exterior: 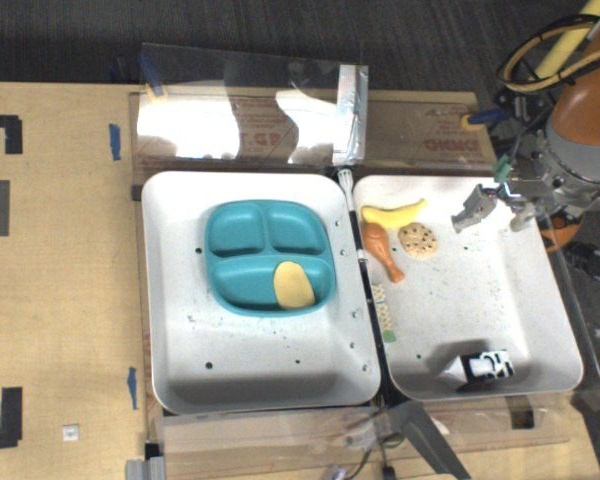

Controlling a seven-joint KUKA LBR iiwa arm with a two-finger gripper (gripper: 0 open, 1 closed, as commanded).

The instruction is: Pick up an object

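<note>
The right bin [520,298] holds a yellow banana [393,213], an orange-brown drumstick [382,249], a round speckled cookie [417,239] and a small black-and-white object [485,366] near its front wall. My gripper [496,215] hangs over the bin's far right part, to the right of the cookie. Its two grey fingers [470,211] stand apart and open, with nothing between them. In the left bin [180,348], a yellow oval object [294,286] lies in the front compartment of a teal divided plate [242,235].
A clear plastic sheet [250,113] with a shiny taped edge stands behind the left bin. The arm with its orange band [586,118] and yellow cables [550,53] fill the top right. The wall between the bins [365,278] runs just left of the drumstick.
</note>
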